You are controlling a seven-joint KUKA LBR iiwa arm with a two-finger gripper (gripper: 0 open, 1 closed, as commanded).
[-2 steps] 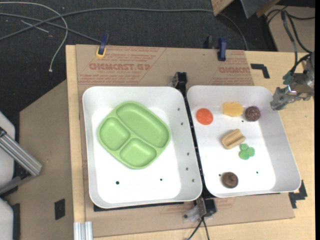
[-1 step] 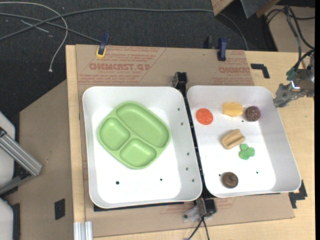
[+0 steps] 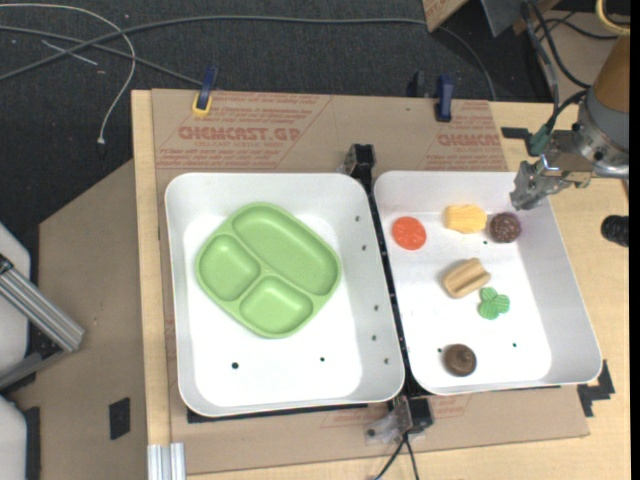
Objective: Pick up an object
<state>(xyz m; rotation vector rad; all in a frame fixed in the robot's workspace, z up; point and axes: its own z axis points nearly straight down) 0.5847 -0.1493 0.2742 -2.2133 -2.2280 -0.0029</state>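
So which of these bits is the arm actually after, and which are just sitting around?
Part of the job (things it could pick up, all in the right bin):
orange disc
yellow piece
dark round piece
tan block
green piece
brown ring
gripper, above the bin's far right corner

Just lying about:
green divided plate in the left bin
two clamps

Bench (image 3: 100, 268), two white bins (image 3: 200, 368) (side by side)
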